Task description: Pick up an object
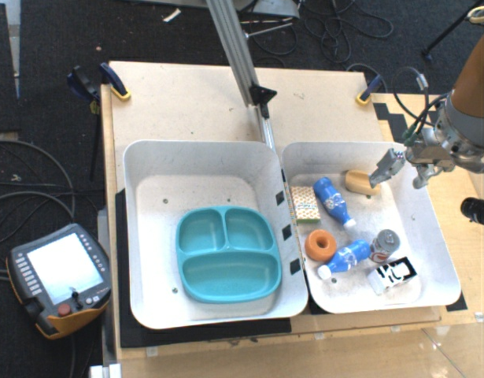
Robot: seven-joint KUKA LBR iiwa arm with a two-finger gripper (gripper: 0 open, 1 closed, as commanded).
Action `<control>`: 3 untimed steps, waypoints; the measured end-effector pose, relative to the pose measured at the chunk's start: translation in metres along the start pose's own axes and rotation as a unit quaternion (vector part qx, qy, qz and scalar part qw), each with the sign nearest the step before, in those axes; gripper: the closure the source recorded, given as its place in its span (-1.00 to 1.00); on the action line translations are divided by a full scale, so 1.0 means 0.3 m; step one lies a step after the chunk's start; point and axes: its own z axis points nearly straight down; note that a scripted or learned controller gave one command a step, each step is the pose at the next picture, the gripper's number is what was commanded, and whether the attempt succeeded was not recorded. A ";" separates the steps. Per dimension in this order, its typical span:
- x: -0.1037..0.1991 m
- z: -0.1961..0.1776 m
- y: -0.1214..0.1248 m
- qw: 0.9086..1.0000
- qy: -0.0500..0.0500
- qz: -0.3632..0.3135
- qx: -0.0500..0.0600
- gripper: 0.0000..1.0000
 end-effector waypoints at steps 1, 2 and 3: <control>0.000 0.000 0.000 1.000 0.000 0.000 0.000 -1.00; -0.018 0.208 0.000 1.000 0.000 0.002 0.003 -1.00; 0.002 0.416 -0.019 1.000 0.001 0.001 0.004 -1.00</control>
